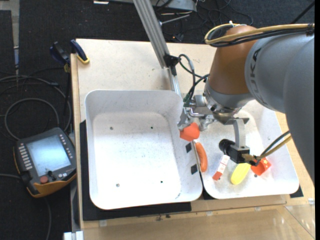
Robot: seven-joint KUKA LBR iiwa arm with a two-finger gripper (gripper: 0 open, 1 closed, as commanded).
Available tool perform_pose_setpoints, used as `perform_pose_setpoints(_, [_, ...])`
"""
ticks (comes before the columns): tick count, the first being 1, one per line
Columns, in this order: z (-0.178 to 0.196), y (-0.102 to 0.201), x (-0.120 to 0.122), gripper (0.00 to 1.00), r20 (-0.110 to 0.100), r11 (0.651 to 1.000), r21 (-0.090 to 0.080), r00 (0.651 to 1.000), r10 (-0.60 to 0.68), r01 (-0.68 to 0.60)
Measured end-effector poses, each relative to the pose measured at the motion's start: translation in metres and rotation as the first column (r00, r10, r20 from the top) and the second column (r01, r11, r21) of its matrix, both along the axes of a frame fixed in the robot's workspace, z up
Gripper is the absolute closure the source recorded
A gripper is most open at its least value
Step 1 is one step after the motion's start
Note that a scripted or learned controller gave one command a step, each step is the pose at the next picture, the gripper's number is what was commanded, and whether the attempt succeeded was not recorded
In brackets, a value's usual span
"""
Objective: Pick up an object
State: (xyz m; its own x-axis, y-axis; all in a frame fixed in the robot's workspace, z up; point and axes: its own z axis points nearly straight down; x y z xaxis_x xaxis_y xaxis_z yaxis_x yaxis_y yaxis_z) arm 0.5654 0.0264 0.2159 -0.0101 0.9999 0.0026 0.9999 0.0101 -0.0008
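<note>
My gripper (190, 125) hangs over the seam between the two bins, its fingers shut on a small orange-red block (189, 133) that sticks out below the fingertips. The block sits just above the left bin's right rim. Below it, in the right bin (282, 186), an orange sausage-shaped piece (201, 155) lies along the left wall. A red-and-white tube (220, 167), a yellow lemon-like piece (240, 173) and a small red piece (261, 166) lie near the bin's front.
The left bin (102, 100) is to the left of the gripper. Two small black tags (188, 147) sit on the seam between the bins. A slanted metal rail (152, 26) runs down towards the gripper from the back. The arm covers the back of the right bin.
</note>
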Motion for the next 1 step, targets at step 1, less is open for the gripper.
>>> perform_pose_setpoints(1, [0.0071,0.0629,-0.0135,1.0,0.001,1.0,0.0,1.0,0.0,0.0])
